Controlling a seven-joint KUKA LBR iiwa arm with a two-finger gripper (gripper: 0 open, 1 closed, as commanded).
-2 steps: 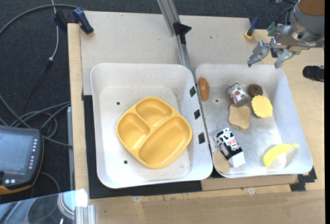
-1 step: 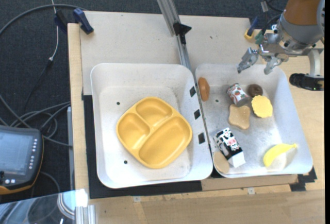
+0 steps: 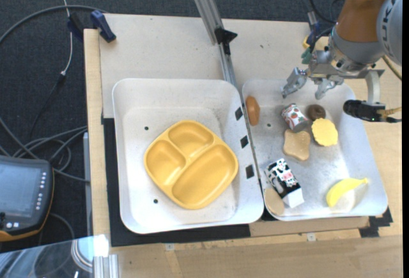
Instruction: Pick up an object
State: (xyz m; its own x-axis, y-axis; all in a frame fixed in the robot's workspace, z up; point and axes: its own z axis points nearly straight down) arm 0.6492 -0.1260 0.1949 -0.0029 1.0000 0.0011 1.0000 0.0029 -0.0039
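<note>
Gripper (image 3: 309, 84) spread wide, empty, above upright red-white can (image 3: 294, 116) in right bin (image 3: 377, 174).

Right bin (image 3: 377, 174) middle crowded (toys clustered); left bin (image 3: 128, 142) blocked by yellow tray (image 3: 190, 163).

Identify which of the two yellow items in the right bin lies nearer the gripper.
The round yellow piece, beside the toast-shaped piece; the banana lies at the bin's near corner.

Under me, in the right bin: a red-and-white can (image 3: 293, 116) on its side, a dark donut (image 3: 317, 111), a yellow round (image 3: 324, 133), a tan toast piece (image 3: 297, 145), a cow-print carton (image 3: 284, 182), a banana (image 3: 346, 192), a brown egg (image 3: 252, 110).
</note>
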